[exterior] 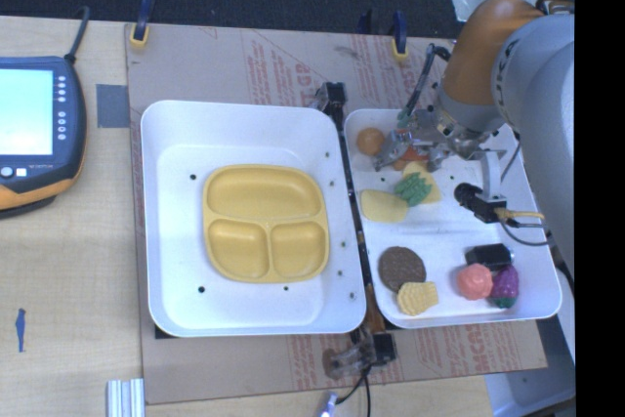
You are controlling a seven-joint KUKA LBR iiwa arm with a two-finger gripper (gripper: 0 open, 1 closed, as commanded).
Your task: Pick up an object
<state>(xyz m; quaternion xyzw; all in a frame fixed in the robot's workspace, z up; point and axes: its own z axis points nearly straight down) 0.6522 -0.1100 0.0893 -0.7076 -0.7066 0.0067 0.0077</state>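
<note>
Cardboard-covered bench, two white bins side by side: the left bin (166, 210) holds a yellow divided tray (266, 222), the right bin (542, 303) the toy food. The gripper (415, 149) is lowered over the bin's far end, just beside a small brown piece (370, 142) and above a green piece (416, 188) and a pale yellow piece (383, 206). How wide the tool stands, and whether anything is caught in it, cannot be told. A single piece is best centred under the tool, clear of its neighbours. A brown disc (401, 267), pink fruit (475, 281) and purple fruit (506, 285) are seen nearer.
</note>
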